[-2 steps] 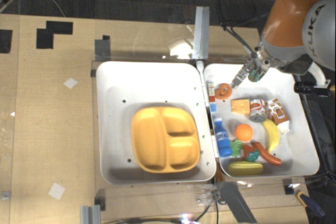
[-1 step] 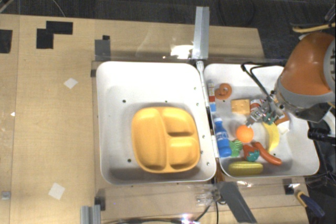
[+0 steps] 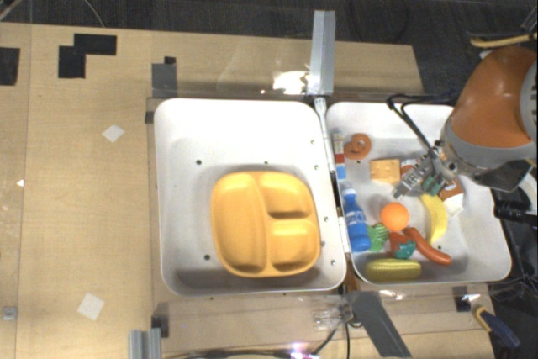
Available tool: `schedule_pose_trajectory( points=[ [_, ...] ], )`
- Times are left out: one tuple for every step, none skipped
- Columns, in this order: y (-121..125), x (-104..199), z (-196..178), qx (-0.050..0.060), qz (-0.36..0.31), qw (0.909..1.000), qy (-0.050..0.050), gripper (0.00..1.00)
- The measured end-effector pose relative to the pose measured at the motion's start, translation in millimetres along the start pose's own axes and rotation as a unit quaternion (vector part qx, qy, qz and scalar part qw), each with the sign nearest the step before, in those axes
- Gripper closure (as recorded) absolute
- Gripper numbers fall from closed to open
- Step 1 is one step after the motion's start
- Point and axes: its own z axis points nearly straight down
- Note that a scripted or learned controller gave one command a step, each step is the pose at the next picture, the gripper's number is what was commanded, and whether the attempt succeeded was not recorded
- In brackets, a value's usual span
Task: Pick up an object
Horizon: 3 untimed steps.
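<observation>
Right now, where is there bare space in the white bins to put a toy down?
The left white bin has bare floor all around the yellow divided plastic tray, widest along its far and left sides. The right white bin is crowded: orange ball, yellow banana, blue bottle and the claw. Bare patches lie along its far wall and near-right corner.

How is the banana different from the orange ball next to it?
The banana is yellow, long and curved; the orange ball is orange and round. The banana lies just below the gripper; the ball sits further left, nearer the blue bottle. Both lie in the right bin.
</observation>
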Motion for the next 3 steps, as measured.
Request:
schedule_pose_trajectory(
  points=[
    [33.6, -36.9, 56.0, 0.001, 0.022, 0.9998, 0.001, 1.0],
    [46.5, 29.3, -39.4, -0.001, 0.147, 0.9892, 0.0, 1.0],
    [45.1, 29.2, -37.9, 0.001, 0.147, 0.9891, 0.0, 0.0]
  ],
)
